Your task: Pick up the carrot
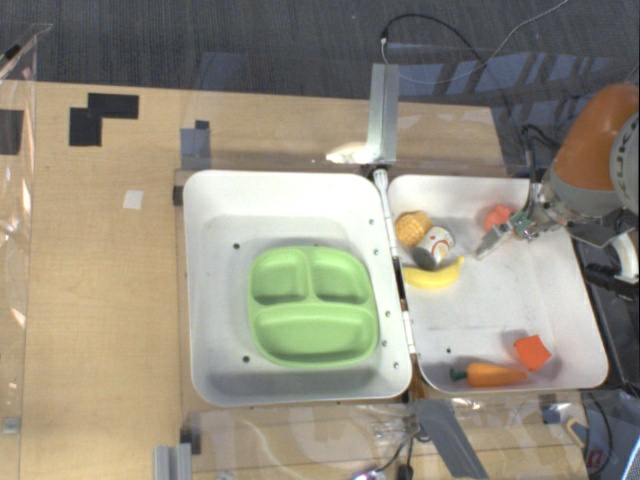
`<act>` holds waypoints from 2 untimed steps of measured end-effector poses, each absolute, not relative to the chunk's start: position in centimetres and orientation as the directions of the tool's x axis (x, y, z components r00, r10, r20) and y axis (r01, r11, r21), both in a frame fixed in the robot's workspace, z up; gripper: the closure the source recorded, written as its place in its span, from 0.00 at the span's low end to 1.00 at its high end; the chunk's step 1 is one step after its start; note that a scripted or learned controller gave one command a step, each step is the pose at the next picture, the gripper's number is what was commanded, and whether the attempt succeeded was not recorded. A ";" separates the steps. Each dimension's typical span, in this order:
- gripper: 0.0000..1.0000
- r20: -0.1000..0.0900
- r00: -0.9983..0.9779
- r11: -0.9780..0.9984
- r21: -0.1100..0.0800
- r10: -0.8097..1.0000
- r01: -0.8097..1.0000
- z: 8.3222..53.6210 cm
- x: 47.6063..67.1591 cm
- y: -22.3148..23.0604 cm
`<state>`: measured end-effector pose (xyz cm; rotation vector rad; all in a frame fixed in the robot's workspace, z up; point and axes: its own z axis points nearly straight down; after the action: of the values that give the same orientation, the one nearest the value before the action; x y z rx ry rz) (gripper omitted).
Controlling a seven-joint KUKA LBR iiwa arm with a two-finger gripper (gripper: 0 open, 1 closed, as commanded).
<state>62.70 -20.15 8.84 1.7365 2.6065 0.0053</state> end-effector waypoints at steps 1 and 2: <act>0.00 0.009 -0.677 0.677 -0.012 0.736 0.736 8.9 66.6 -20.9; 1.00 -0.006 -0.680 0.680 -0.004 0.733 0.733 10.3 67.0 -20.9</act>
<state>67.04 -20.89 10.31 1.2547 2.8756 -0.0094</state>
